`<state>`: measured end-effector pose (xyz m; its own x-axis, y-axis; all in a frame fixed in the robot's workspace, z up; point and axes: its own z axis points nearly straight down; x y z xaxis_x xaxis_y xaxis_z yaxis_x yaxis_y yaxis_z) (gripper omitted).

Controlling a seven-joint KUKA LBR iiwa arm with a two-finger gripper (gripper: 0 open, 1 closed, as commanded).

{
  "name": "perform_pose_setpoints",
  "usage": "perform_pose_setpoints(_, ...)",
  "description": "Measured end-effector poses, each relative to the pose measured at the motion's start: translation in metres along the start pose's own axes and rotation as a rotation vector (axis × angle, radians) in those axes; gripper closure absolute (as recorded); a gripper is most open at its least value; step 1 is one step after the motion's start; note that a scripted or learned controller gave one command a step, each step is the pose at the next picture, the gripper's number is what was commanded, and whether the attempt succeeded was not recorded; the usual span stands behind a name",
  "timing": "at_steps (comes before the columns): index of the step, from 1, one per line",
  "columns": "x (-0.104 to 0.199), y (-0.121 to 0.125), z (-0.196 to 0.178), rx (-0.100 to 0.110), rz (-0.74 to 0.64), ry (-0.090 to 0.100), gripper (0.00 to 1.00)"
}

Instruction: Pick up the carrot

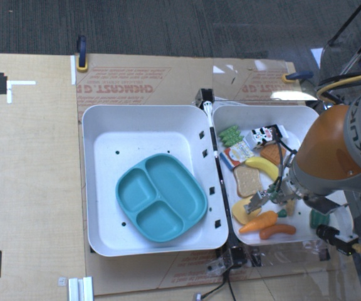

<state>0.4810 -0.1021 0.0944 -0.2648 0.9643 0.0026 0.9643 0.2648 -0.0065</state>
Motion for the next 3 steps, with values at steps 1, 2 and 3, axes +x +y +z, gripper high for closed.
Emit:
perform_pose_setpoints(1, -0.009, -0.005, 0.005, -0.002, -0.369, 0.000, 0.00)
perform_pose_setpoints(2, -0.010, -0.004, -0.001, -0.002, -0.364, 0.000, 1.00)
perform_pose_setpoints(3, 0.061, 0.026, -0.094, -0.004, -0.219, -0.004, 1.00)
